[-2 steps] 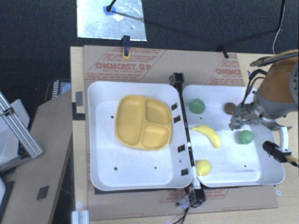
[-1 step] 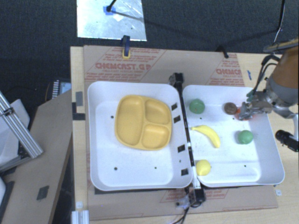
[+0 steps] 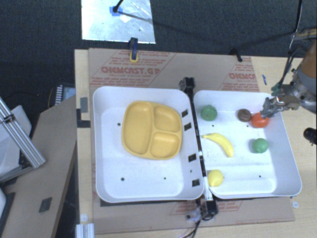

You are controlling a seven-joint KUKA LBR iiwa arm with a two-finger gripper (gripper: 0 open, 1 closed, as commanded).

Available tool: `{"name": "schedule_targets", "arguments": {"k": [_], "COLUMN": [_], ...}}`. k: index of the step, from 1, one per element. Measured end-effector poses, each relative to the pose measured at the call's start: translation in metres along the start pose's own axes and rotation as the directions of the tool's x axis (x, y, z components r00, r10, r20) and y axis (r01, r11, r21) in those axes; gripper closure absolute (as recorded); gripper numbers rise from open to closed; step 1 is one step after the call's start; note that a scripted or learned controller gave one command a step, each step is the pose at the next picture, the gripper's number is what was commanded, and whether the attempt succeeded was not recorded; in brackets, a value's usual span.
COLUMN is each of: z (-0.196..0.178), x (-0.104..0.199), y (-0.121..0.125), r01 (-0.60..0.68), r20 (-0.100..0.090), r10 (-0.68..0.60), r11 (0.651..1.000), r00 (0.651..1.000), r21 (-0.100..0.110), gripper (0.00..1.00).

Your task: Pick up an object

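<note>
Hand [image 3: 270, 104] sits at the right bin's [image 3: 287, 182] far right edge, directly over the red ball [image 3: 259, 120], brown ball [image 3: 243, 115] just left. Cannot tell whether it is apart or together. A short drop reaches the red ball.

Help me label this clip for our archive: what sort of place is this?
Most likely a robotics lab test bench, not a kitchen. Two white bins sit on cardboard; one holds a yellow divided tray, the other toy-like fruit such as a banana. The gripper reaches in above an orange-red ball.
</note>
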State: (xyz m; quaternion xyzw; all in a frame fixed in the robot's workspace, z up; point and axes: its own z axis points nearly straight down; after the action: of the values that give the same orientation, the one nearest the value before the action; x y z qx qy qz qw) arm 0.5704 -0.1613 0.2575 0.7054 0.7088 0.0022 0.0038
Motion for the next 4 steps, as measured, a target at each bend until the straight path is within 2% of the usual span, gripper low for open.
{"name": "schedule_targets", "arguments": {"k": [1,2,4], "z": [-0.024,-0.009,0.014], "x": [0.000,0.054,0.166], "y": [0.001,0.013,0.002], "r01": [0.000,0.005,0.005], "r20": [-0.001,-0.004,-0.004], "r10": [0.000,-0.005,-0.005], "r11": [1.000,1.000,1.000], "r00": [1.000,1.000,1.000], "r21": [0.004,0.007,0.008], "gripper": [1.00,1.00,1.00]}}
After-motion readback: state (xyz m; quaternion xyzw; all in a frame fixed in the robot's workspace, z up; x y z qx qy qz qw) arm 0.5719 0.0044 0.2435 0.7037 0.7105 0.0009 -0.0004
